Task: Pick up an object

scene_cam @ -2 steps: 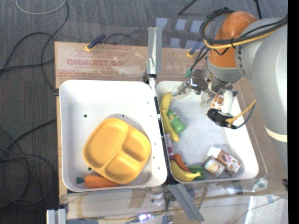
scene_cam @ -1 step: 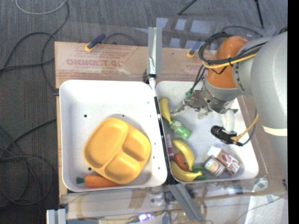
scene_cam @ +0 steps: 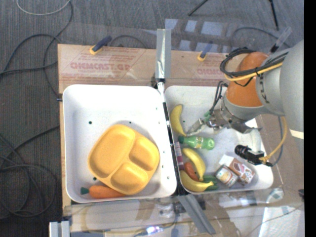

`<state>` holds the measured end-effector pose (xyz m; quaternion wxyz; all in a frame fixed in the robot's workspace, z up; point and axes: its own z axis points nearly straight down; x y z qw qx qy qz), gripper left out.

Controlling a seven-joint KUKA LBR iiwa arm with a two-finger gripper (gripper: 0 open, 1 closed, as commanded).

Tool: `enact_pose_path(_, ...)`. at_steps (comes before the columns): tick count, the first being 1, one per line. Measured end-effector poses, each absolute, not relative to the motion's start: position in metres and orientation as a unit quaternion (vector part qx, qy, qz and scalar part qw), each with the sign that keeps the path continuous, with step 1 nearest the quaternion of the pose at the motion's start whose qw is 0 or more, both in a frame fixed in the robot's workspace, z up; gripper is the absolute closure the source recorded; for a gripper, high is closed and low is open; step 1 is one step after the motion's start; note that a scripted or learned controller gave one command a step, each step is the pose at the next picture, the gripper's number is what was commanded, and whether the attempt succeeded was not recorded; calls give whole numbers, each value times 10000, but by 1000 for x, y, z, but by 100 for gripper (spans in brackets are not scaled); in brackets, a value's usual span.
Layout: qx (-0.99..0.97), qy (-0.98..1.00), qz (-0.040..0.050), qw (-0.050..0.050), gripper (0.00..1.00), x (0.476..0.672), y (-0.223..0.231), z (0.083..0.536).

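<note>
The gripper (scene_cam: 201, 124) hovers with its fingers apart and empty in the right bin (scene_cam: 264, 181), so the approach is in hand, and next it must descend onto the green bottle (scene_cam: 197, 142) at its six o'clock.

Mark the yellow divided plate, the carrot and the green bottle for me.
yellow divided plate (scene_cam: 124, 158): camera view, on the ridge between its compartments, left bin.
carrot (scene_cam: 106, 192): camera view, middle of its orange body, left bin's near edge.
green bottle (scene_cam: 198, 142): camera view, middle of its body, lying in the right bin.
</note>
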<state>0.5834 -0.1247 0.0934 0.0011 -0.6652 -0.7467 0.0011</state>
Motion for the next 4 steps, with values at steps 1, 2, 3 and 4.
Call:
enact_pose_path(1,-6737,-7389,-35,-70,0,530,-111,89)
enact_pose_path(2,-6669,-7451,-45,-91,0,490,-100,90)
enact_pose_path(3,-6668,-7452,-48,-65,100,491,-99,98)
enact_pose_path(4,-5770,-8167,13,6,100,560,-45,222)
